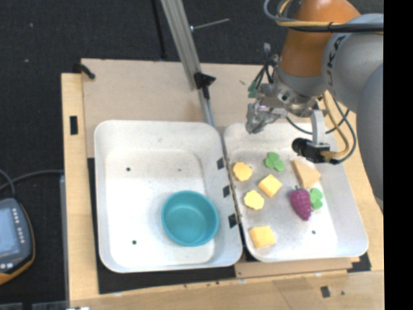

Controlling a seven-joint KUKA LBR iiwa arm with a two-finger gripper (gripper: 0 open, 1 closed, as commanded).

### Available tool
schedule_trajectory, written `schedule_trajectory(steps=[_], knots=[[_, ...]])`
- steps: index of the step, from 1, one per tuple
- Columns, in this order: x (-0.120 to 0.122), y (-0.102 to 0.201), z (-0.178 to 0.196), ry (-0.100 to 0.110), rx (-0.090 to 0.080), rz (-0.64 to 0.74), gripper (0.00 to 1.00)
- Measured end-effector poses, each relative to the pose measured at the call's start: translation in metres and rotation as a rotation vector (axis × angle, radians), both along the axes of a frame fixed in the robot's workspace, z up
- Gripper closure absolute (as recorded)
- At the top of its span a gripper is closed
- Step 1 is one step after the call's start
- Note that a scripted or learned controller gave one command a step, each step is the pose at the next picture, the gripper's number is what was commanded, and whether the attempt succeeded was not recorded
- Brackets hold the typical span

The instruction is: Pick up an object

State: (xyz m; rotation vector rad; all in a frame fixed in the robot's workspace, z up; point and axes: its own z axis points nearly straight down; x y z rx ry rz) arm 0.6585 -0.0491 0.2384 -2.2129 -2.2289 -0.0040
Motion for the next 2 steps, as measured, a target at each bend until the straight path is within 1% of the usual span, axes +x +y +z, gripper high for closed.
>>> schedule_trajectory(steps=[1, 2], knots=[[-0.004, 0.058, -0.006, 0.001, -0.001, 0.0, 1.0], [-0.02, 0.111, -0.012, 0.002, -0.001, 0.0, 1.0]])
